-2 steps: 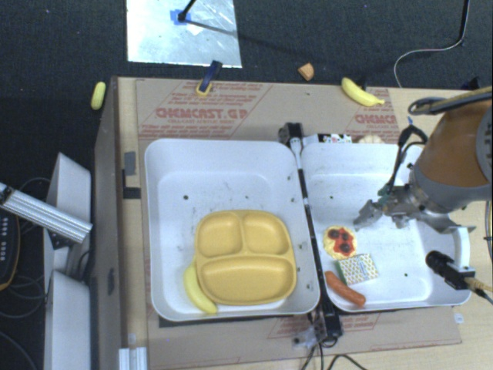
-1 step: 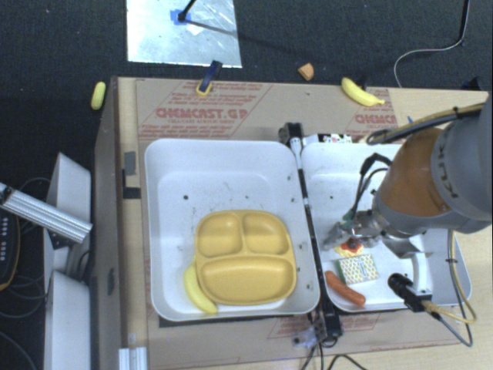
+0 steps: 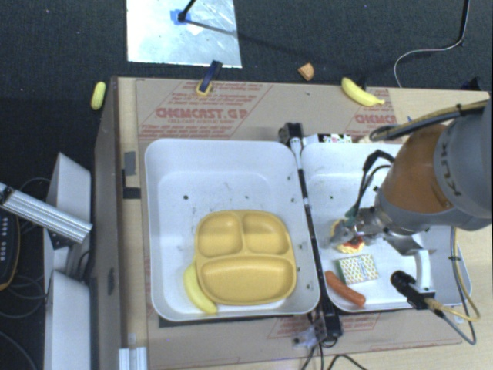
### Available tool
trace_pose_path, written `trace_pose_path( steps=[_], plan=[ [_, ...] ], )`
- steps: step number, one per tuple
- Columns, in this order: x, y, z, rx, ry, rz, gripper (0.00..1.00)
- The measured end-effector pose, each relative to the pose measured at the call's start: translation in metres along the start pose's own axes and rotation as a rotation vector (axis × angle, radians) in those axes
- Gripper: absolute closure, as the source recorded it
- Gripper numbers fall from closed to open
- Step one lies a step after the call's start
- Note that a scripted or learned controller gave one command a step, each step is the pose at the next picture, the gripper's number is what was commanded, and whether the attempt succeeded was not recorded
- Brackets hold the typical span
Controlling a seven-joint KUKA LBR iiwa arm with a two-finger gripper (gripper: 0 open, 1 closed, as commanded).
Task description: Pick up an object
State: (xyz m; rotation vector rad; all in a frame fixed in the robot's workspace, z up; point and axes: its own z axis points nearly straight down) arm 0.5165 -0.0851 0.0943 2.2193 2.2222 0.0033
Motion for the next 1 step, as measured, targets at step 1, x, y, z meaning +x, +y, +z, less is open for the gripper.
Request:
trace_pose_path(
  steps=[1],
  plan=[
    [0.0355, 0.0210, -0.1068, -0.002, -0.001, -0.003, 1.00]
  ],
)
